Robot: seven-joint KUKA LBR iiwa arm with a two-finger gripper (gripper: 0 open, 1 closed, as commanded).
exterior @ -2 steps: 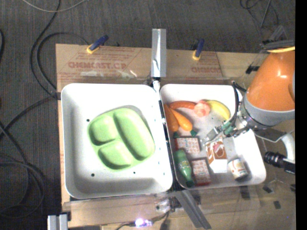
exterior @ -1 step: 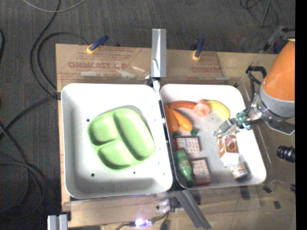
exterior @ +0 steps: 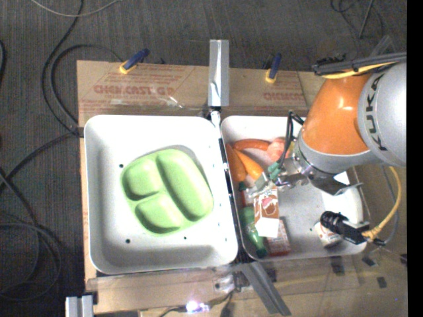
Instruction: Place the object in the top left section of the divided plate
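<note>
The green divided plate (exterior: 168,189) lies in the left bin (exterior: 99,144), and its top left section (exterior: 140,177) holds nothing. My gripper (exterior: 273,178) hangs low over the left half of the right bin (exterior: 310,246). It sits just above a red box with a white label (exterior: 268,211), beside an orange curved object (exterior: 246,156). The wrist hides whatever lies directly under it. A pink item (exterior: 277,147) peeks out next to the arm.
A green object (exterior: 251,226) and a dark red packet (exterior: 279,246) lie along the right bin's near left side. The bins' shared wall (exterior: 223,177) runs between gripper and plate. Clamps and a metal bar stand behind the bins.
</note>
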